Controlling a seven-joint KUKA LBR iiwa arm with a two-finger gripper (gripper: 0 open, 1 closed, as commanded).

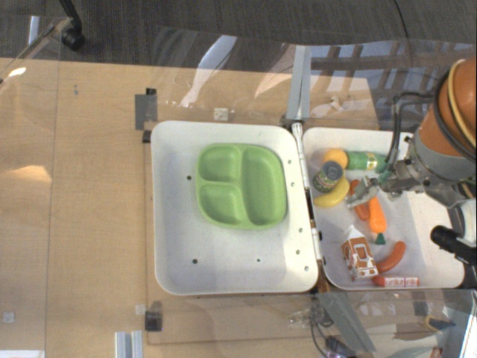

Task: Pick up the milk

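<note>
1. Two white bins sit side by side on the bench: the left bin (171, 267) and the right bin (436, 263).
2. The left bin holds one green plate (242, 185), which has three sections.
3. The right bin holds one milk (358, 254) (a small white carton with orange print), lying near the bin's front edge, just left of one sausage (390, 257).
4. Also in the right bin: one banana (333, 194), one can (328, 175) just above it, one orange (335, 157) at the back, one green bottle (367, 160) lying on its side, one carrot (377, 216) near the middle, and one flat red-and-white packet (396, 280) at the front edge.
5. One arm (451, 136) comes in from the right, and its gripper (365, 189) is low over the middle of the right bin, beside the banana and above the carrot, well apart from the milk; whether its claw is spread or pressed together I cannot tell.
6. The bench (74, 200) is light wood under a clear sheet that throws glare.
7. Beyond the bench is dark grey carpet (223, 6), with one chair leg and castor (71, 32) at the upper left.
</note>
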